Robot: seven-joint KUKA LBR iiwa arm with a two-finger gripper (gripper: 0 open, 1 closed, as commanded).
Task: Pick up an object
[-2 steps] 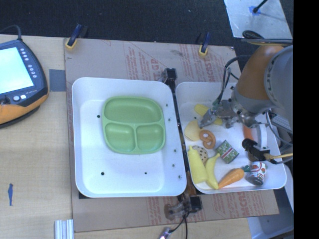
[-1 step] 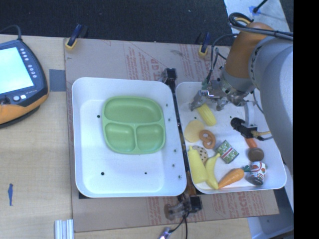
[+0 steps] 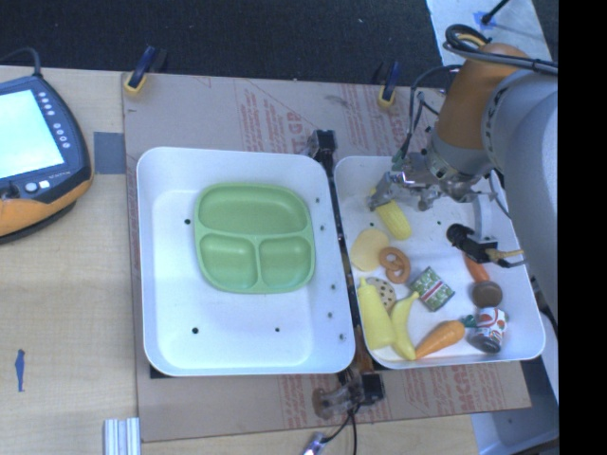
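Closest to my camera, along the front wall of the right bin [image 3: 356, 188], lie one carrot [image 3: 439, 337], one banana [image 3: 403, 328], one long yellow piece [image 3: 373, 318] and one small printed can [image 3: 488, 328]; behind them I count one spotted cookie [image 3: 381, 292], one green packet [image 3: 432, 288], one brown ball [image 3: 487, 294], one orange stub [image 3: 477, 269], one pretzel [image 3: 395, 263] and one pale round disc [image 3: 369, 249]; one stubby yellow piece [image 3: 394, 221] lies just in front of the gripper [image 3: 408, 192], and I cannot tell whether that gripper is released or clenched; bare floor shows mid-bin, right of that piece. One green three-compartment plate [image 3: 254, 237] sits in the left bin [image 3: 171, 330], with open floor all round, widest at the front.
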